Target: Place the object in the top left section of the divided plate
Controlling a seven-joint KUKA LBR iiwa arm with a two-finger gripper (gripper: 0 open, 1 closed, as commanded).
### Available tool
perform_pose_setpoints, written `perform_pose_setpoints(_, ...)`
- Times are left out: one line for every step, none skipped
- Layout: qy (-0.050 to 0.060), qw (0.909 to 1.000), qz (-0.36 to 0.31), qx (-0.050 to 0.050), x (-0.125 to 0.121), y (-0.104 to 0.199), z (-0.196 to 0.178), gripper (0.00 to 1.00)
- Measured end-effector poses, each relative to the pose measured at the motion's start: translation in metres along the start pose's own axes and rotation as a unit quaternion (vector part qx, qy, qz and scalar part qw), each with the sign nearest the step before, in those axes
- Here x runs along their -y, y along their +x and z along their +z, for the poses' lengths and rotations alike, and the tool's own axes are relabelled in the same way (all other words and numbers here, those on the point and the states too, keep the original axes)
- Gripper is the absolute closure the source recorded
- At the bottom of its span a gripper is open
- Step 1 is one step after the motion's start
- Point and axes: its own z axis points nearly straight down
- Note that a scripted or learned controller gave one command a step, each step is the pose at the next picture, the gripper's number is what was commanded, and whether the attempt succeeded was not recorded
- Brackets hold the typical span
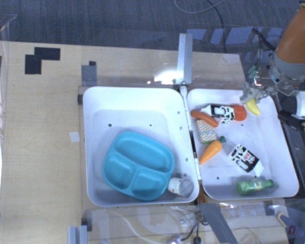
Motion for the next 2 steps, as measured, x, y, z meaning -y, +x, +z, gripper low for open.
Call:
perform_pose_setpoints(-0.001, 1.0000, 0.006, 0.000, 0.045, 0.050, 0.114, 1.00)
perform_pose_setpoints(-0.004, 0.9984, -0.057, -0.001, 0.114, 0.069, 0.112, 1.00)
